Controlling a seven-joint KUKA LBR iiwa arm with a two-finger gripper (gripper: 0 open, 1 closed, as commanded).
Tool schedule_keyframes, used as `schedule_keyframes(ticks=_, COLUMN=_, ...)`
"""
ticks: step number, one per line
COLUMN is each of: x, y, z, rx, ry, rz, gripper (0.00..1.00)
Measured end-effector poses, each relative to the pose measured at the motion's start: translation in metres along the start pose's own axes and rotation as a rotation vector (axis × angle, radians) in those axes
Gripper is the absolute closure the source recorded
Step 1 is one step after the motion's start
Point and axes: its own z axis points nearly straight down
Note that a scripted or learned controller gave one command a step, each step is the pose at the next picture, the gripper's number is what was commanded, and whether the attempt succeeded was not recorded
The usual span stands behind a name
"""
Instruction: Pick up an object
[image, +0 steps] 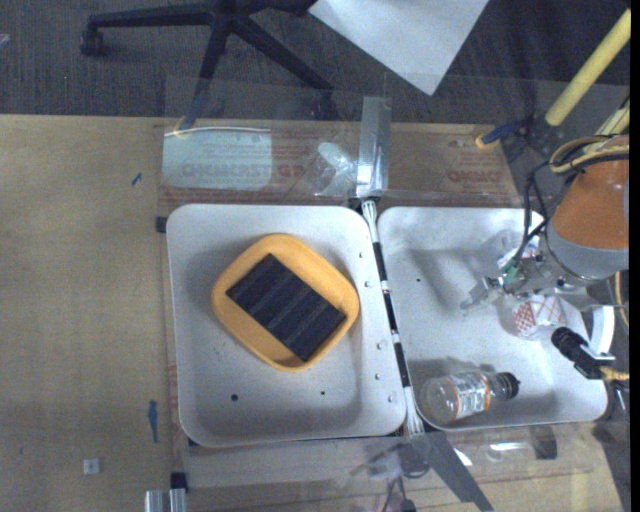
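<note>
My gripper (497, 284) hangs over the right bin (440, 240), toward its right side, below the arm's orange band. A red-and-white patterned packet (530, 316) lies just right of and below the gripper, partly under the wrist. A crumpled clear wrapper (502, 247) sits just behind the gripper. A clear plastic bottle with a black cap (466, 392) lies on its side near the bin's front wall. In the left bin (200, 400) rests a yellow-orange block with a black ridged top (285, 301).
A metal divider (385, 300) runs between the two bins. Clear plastic film (335, 165) lies on the bench behind the bins. A chair base (230, 40) stands on the floor beyond the bench.
</note>
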Motion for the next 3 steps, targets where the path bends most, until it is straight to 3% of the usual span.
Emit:
schedule_keyframes(ticks=1, x=-0.011, y=0.024, z=-0.023, rx=0.015, ry=-0.001, rz=-0.05, gripper=0.0)
schedule_keyframes(ticks=2, x=-0.013, y=0.024, z=-0.009, rx=0.009, ry=0.005, rz=-0.244, gripper=0.0)
schedule_keyframes(ticks=3, x=-0.014, y=0.024, z=-0.009, rx=0.009, ry=0.004, rz=-0.244, gripper=0.0)
